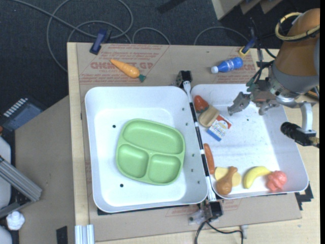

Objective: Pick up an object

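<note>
My gripper [252, 105] hovers over the upper part of the right bin [259, 141], open with nothing between its fingers. Left of it lie a red round item [201, 103], a tan bread-like piece [208, 117] and a small red, white and blue carton [219, 127]. A red sausage [208, 158] lies along the bin's left wall. Along the front edge sit a drumstick [226, 179], a yellow banana [255, 175] and a pink lumpy item [277, 181].
The left bin [101, 136] holds a green divided tray [151, 151]. Outside the bins, on the bench's far side, lie a carrot [127, 68] and a blue bottle [227, 65]. A blue clip [99, 41] sits at the bench's far left corner.
</note>
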Controlling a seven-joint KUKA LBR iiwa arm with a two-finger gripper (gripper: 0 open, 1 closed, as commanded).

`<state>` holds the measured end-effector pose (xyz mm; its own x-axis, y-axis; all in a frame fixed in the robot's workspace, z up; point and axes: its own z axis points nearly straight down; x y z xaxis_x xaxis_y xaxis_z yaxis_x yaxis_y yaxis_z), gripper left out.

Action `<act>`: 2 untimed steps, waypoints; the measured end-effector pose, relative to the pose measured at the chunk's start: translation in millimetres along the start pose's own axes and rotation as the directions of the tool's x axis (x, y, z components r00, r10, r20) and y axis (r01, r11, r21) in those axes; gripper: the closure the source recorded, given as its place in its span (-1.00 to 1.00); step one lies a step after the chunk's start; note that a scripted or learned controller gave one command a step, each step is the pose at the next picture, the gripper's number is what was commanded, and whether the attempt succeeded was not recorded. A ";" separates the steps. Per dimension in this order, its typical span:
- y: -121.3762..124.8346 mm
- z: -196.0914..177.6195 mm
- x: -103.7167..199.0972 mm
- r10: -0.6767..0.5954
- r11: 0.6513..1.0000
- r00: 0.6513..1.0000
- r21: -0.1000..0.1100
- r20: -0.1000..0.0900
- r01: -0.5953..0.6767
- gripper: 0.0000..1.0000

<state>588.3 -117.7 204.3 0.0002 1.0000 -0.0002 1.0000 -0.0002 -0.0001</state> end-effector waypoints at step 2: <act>16.0 120.7 26.4 0.001 1.000 1.000 0.003 -0.001 -0.001 -1.00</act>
<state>604.3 -91.2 83.6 0.0008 1.0000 0.0011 1.0000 -0.0008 -0.0032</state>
